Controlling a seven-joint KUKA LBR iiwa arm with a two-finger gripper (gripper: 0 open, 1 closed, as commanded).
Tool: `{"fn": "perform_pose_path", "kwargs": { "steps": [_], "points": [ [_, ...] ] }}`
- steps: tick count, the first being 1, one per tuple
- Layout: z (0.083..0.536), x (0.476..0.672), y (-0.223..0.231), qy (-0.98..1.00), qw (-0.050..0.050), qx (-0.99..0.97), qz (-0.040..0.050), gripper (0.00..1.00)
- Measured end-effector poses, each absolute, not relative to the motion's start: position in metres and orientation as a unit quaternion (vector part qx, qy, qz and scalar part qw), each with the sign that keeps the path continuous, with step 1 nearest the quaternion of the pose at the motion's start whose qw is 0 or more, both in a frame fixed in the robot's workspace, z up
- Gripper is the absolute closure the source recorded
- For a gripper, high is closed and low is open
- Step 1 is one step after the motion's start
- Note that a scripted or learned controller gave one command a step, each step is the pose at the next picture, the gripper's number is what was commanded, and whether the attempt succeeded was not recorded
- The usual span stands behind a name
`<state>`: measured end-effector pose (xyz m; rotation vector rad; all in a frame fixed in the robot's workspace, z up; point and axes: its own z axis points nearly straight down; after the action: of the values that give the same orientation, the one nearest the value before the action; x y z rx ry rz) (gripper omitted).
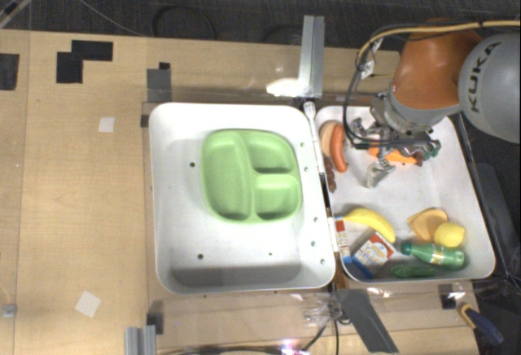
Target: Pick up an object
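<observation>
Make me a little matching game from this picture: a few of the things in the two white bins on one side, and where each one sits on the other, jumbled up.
Things:
1. green tray
2. hot dog
3. banana
4. green bottle

Places:
A. along the near edge of the right bin, at its right end
B. alone in the left bin
C. far left corner of the right bin, by the divider
D. lower left part of the right bin, just above a small carton

Pairs: 1-B, 2-C, 3-D, 4-A
</observation>
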<state>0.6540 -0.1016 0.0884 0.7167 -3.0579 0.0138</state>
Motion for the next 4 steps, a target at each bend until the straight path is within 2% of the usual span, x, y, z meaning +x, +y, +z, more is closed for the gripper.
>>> {"fn": "perform_pose_path", "kwargs": {
  "steps": [1,2,3,4],
  "points": [
    [0.103,0.66,-0.097,-0.973,-0.013,0.229,0.0041,1.0],
    [0.192,0.673,-0.044,-0.973,-0.01,0.23,0.0011,1.0],
    [0.235,0.672,-0.025,-0.976,-0.007,0.218,0.0003,1.0],
    [0.226,0.67,0.035,-0.967,-0.005,0.253,-0.001,1.0]
  ]
}}
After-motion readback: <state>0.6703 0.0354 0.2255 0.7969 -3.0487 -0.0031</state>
